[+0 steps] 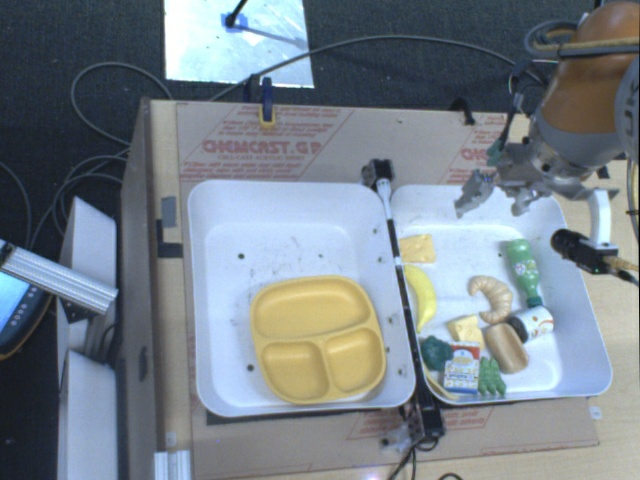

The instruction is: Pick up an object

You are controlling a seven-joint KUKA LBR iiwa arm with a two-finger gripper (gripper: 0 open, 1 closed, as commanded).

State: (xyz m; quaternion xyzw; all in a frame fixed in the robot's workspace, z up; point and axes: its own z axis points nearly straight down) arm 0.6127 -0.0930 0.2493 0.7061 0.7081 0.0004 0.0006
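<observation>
Arm: reaching in from 2 o'clock, orange band uppermost, wrist bent down over the far rim of the right bin.
Gripper: hanging above the bin's far edge, two fingers spread apart, nothing between them.
Green bottle: at 5 o'clock from the gripper, lying on the bin floor, apart from the fingers.
Croissant: just beside the bottle, toward 8 o'clock.
Banana: along the bin's left wall, below a yellow cheese slice.
Near corner: bread roll, small carton, green toy, all crowded together.
Left bin: yellow divided plate lying at 5 o'clock within it.
</observation>
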